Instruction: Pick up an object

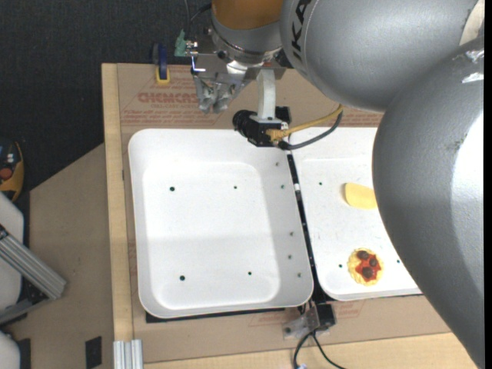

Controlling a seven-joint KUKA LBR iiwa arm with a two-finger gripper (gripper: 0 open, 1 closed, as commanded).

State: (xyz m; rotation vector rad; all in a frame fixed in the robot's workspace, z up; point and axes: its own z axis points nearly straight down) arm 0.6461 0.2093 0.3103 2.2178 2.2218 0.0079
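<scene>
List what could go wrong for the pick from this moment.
1. The gripper is above the cardboard beyond the left bin's far rim, while the yellow piece and the small red-and-yellow item lie in the right bin; a descent here would likely grasp nothing.
2. The arm hides part of the right bin, so a grasp there may be hard to verify.

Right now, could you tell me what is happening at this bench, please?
The grey arm's claw hangs above the cardboard beyond the left bin, with nothing visibly between its fingers. In the right bin lie a pale yellow object and a small red and yellow object, both untouched.
</scene>
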